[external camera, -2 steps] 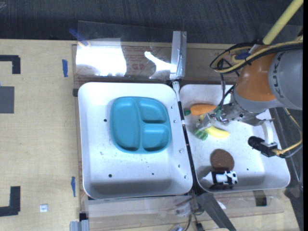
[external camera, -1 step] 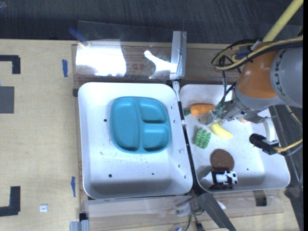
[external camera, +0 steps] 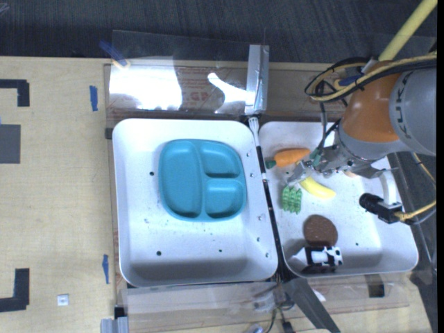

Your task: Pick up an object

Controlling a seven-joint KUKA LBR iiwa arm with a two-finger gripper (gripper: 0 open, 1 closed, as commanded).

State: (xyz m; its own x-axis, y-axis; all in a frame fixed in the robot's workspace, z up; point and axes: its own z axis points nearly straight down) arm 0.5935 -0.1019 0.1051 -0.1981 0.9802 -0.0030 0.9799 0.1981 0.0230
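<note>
Just claw beside unlabelled yellow banana.

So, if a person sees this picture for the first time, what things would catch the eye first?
Probably the blue divided plastic tray, lying alone in the left white bin. Next, the grey arm's orange band at the upper right, above the right white bin. There the gripper hangs among small toys: an orange carrot, a yellow banana and a green block.
</note>
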